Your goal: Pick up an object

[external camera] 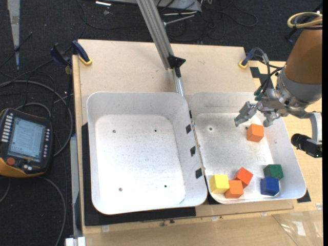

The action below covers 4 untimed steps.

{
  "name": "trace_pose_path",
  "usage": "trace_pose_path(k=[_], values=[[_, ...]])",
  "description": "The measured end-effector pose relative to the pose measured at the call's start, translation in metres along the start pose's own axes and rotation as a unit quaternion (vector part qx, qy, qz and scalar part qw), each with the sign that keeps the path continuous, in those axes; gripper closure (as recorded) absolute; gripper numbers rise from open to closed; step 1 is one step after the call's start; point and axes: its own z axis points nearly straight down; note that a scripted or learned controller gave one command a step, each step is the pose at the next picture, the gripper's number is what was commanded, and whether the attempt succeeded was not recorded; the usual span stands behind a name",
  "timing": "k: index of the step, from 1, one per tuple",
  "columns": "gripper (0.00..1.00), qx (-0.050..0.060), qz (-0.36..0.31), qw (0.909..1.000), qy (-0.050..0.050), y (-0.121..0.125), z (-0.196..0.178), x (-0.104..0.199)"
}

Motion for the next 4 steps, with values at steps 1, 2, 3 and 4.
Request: trace_pose_path(k=[1, 2, 3, 4], values=[[0.0, -0.003, 0.003, 1.0, -0.003, 0.031, -0.046, -0.087], [0.0, 0.003, 0.001, 1.0, 0.0, 0.056, 0.099, -0.1], [0.0, 0.001, -0.002, 1.0, 0.0, 0.059, 0.167, -0.092], [1.0, -0.001, -0.002, 1.0, -0.001, 0.06, 0.153, -0.093]])
